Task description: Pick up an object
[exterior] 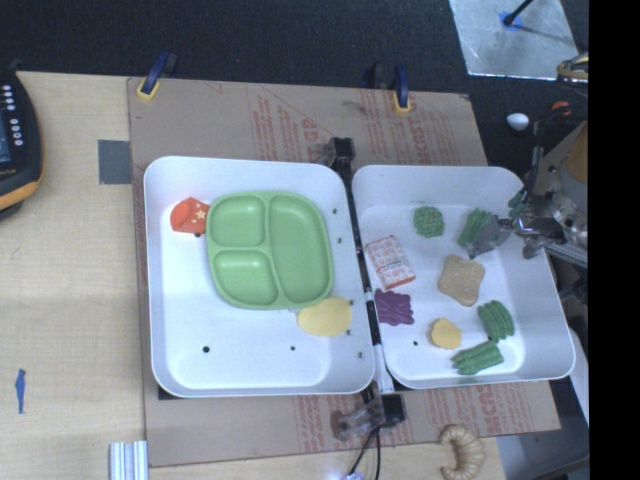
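Toys crowd the right bin (pixel 540 288)—carton (pixel 389 261) at 9 o'clock, tan slice (pixel 461 280) mid-bin, green pod (pixel 473 226) at 1 o'clock just left of the gripper (pixel 505 230)—likely light, stiff, slick plastic best pinched across narrow sides; jaws look parted, holding nothing, though hard to tell.

Arm (pixel 560 218) cut off at right edge.

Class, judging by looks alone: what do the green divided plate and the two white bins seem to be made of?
Green divided plate: probably moulded plastic, matte, with even colour and soft rounded ridges. Left bin and right bin: likely thin plastic, smooth and slightly glossy, with rounded corners.
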You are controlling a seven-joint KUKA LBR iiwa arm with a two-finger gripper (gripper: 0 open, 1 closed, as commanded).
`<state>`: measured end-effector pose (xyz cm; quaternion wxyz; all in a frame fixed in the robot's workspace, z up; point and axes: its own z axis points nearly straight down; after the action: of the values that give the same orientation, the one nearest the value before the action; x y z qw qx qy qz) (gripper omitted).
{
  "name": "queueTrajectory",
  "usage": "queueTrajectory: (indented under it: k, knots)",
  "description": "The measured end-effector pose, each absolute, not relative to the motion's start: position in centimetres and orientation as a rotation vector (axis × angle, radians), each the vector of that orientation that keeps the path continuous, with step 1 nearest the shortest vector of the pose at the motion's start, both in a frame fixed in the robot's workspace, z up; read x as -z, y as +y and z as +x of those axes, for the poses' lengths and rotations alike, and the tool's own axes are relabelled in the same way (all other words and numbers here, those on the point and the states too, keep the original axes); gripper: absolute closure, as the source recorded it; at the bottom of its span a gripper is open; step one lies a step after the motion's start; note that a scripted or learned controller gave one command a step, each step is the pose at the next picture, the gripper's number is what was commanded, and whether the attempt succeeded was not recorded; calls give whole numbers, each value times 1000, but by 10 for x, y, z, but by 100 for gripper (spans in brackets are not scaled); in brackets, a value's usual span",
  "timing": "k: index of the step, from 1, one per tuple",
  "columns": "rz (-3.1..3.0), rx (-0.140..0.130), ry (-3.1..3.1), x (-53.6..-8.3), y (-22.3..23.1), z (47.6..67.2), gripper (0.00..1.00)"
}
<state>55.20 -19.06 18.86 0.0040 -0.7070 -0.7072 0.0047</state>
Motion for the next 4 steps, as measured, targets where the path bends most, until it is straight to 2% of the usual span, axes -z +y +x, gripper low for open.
queueTrajectory:
  k: [1,2,3,4]
  knots:
    - [-2209,-10,-2220,-126,-177,522,0]
    - [-2212,-2,-2232,-91,-152,556,0]
    - [-2219,-1,-2234,-105,-156,556,100]
    - [-2217,-3,-2235,-105,-156,556,0]
